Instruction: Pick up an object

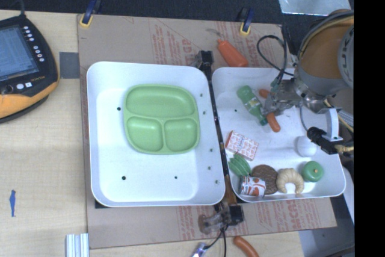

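The right bin [337,189] holds several small items. A green bottle [248,98] lies at its upper left, with a small orange sausage-shaped piece [274,123] just right of it. My gripper [274,103] reaches in from the right and hangs low over the gap between those two. Whether it touches either I cannot tell. Along the front lie a red-and-white packet [242,144], a green leafy piece [239,165], a brown cookie [265,177], a small can [252,188], a croissant [290,180], a green round fruit [312,171] and a white lump [305,144].
The left bin [105,183] holds a green divided plate [161,118]. An orange carrot [231,54] lies on the cardboard behind the right bin, another orange piece [246,245] in front. A teach pendant [21,66] rests at the far left. Cables [271,51] loop near the arm.
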